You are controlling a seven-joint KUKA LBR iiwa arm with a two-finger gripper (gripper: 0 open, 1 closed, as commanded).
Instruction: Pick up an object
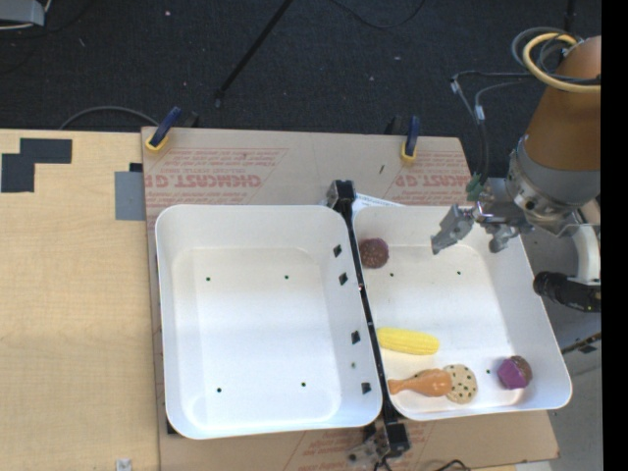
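The right bin (491, 292) holds a dark red round object (374, 253) near its far left corner. A yellow corn cob (408, 341) lies by the divider. An orange drumstick (421, 385) lies next to a speckled cookie (459, 383) near the front edge, and a purple object (513, 371) rests in the front right corner. My gripper (477, 230) hangs above the far part of the right bin, to the right of the dark red object. Its two fingers stand apart with nothing between them.
The left bin (255, 322) lies beside the right one, with a black divider strip (355, 302) between them. Blue and yellow clamps (411, 137) hold the cardboard at the back. Cables hang near the arm on the right.
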